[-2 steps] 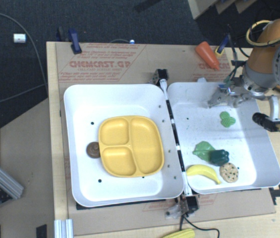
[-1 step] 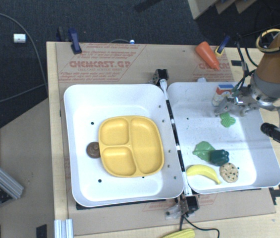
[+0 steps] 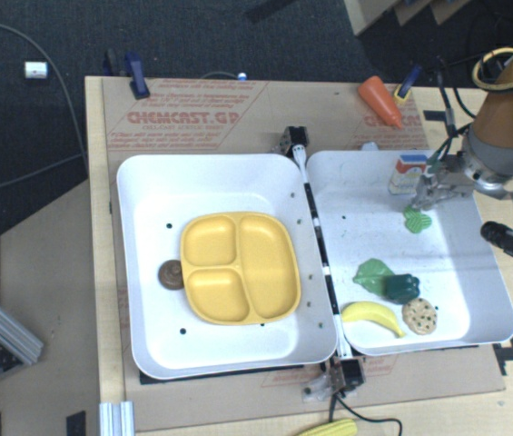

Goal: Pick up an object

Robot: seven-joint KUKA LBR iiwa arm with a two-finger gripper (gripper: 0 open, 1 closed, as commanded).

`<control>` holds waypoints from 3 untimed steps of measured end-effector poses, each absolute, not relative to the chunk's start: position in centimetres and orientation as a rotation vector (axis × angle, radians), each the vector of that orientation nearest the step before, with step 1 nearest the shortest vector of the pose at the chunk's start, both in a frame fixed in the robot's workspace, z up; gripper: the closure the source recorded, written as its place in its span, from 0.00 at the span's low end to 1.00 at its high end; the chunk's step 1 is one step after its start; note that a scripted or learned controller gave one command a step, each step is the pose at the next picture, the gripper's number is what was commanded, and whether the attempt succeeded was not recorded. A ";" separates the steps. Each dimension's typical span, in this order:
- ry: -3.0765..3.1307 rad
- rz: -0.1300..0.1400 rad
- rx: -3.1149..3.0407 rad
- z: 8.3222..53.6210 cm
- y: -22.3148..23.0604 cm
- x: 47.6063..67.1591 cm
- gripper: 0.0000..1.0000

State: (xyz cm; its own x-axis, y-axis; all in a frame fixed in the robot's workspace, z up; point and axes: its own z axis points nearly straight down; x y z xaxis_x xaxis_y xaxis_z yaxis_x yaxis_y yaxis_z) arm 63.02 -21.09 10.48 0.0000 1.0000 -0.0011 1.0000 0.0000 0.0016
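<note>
While the gripper [image 3: 422, 203] hangs over the right bin [image 3: 474, 271] | small green piece [image 3: 418, 221] lies just beneath it | jaws' state: cannot tell | piece looks light, possibly soft; best pinched across its narrow middle.

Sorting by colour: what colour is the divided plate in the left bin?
Yellow divided plate, camera view.

- "CHEMCAST GP" in red letters is printed on the brown paper sheet [image 3: 192, 116] covering the desk, far to the left of the hand [image 3: 424, 193].
- Smaller red lines around it are too blurred to read.
</note>
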 end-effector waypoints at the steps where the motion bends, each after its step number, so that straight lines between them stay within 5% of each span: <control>1: 2.220 0.001 2.221 10.5 -21.1 63.0 0.00; 2: 2.224 -0.001 2.222 8.4 -18.6 63.6 0.00; 3: 2.222 0.002 2.219 9.5 -18.6 63.7 1.00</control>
State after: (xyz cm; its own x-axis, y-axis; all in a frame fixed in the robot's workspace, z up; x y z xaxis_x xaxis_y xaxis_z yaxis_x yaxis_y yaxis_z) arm 63.72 -18.61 9.54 -0.0013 1.0000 0.0003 1.0000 0.0013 0.0013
